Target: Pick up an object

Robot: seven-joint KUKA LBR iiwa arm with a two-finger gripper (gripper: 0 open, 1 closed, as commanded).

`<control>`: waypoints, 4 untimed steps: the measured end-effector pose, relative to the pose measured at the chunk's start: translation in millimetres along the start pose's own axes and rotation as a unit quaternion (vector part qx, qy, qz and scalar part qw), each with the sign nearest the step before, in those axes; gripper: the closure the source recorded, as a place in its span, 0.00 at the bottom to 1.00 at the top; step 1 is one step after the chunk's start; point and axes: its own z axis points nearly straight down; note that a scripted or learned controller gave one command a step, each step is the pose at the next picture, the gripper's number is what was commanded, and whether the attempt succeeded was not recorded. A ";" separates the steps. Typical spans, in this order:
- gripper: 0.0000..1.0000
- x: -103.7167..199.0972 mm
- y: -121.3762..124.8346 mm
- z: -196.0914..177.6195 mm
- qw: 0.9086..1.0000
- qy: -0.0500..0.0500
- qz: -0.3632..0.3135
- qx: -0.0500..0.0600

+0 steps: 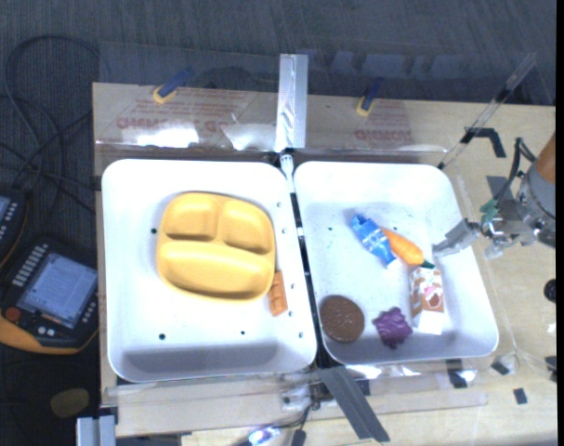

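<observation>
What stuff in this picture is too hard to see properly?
- The gripper: in the camera view it is small and blurred at the right bin's edge, so its fingers cannot be judged.
- The arm: cut off by the view's right edge.
- The carton: its label print is too small to read.
- The small orange piece: partly tucked beside the yellow tray, so its shape is unclear.

My count of the things in my two bins

Two white bins — left bin [124, 342] and right bin [467, 337]. Left one: one yellow tray [216, 244], one small orange piece [278, 295]. Right one — one blue packet [370, 237], one carrot [403, 245], one brown cookie [342, 318], one purple thing [392, 325], one small carton [428, 297].
</observation>
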 end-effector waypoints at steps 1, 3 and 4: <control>0.00 -2.5 -20.3 128.6 1.000 0.004 -0.004 0.000; 1.00 -10.3 -20.7 133.7 0.999 0.001 0.040 -0.003; 1.00 44.2 27.6 138.7 0.995 -0.006 0.095 -0.017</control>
